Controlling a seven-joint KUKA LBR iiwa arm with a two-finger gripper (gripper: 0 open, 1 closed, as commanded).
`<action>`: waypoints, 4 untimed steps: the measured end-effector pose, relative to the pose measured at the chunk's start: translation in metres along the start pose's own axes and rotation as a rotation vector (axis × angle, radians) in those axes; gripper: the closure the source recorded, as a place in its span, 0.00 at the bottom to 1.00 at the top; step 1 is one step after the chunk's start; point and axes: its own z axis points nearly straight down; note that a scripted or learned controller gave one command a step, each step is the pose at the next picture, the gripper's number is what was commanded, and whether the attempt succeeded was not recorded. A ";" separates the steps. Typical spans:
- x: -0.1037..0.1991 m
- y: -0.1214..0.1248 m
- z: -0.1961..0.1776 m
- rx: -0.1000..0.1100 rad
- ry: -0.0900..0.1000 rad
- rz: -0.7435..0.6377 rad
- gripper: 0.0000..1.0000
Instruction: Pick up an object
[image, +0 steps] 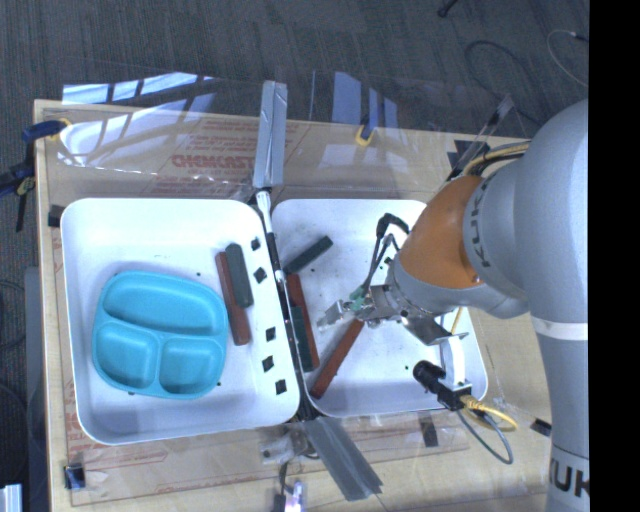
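Dark grey carpet surrounds a tan bench (150, 150), which carries clear plastic sheeting along its far side and two shallow white bins side by side.

1. Task object. A reddish-brown rod (335, 362) lies on the floor of the right bin (400, 215). Its upper end sits directly below the gripper (352, 308), and the rod runs diagonally down and to the left from there toward the bin's near left corner. No contact between rod and gripper can be confirmed.

2. End effector. The gripper is low over the middle of the right bin, below the orange band (440, 245) of the grey arm (550, 220). Whether it is open or closed cannot be determined from this view, and no object is seen held in it.

3. Other items in the right bin. A dark grey bar (307, 253) lies above and to the left of the gripper, tilted. A narrow brown strip (302, 322) lies to the gripper's left, along the bin's left wall.

4. Left bin. The left bin (80, 300) lies further left of the gripper, past the divider. It holds a brown and black stick (236, 292) near its right wall and a light blue divided tray (160, 335) further left.

5. Surroundings. A yellow cable (490, 413) loops over the bench edge to the lower right of the gripper. A blue clamp (40, 130) grips the bench's far left corner.
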 end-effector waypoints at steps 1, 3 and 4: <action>0.000 0.001 -0.010 0.000 0.000 -0.006 1.00; 0.007 -0.021 0.014 0.010 0.008 0.025 0.00; 0.007 -0.020 0.005 0.010 0.008 0.019 1.00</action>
